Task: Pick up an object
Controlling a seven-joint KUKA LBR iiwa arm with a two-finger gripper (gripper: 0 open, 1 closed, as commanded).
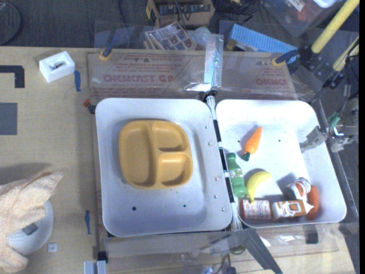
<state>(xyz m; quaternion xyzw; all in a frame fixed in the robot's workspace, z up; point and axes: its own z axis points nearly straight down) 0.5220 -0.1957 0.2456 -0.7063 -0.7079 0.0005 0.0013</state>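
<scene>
Two white bins sit side by side. The left bin (114, 210) holds one thing: a yellow plate (155, 154) with three compartments, lying flat just toward 10 o'clock of the bin's middle.

The right bin (285, 116) holds seven things, all in its lower half or near its middle.
- One carrot (253, 140) lies tilted near the centre, toward 9 o'clock.
- One green piece (234, 165) lies along the rim at 8 o'clock, just beside the divider.
- One banana (257, 181) lies at 7 o'clock, close to the green piece.
- One bottle (258, 210) with a red label lies on its side along the 6 o'clock rim.
- One carton (292, 209), orange and white, lies end to end with the bottle.
- One can (300, 185) lies just above the carton at 5 o'clock.
- One orange stick (312, 198) lies beside the can, nearer the 4 o'clock corner.

The gripper (319, 137) sits at the right bin's 3 o'clock rim, well apart from every object. Whether it is released or clenched I cannot tell, and nothing is seen in its grasp.

Off the bins, one white box (57, 66) sits at 10 o'clock on the bench and one cloth (25, 201) at 8 o'clock.
</scene>
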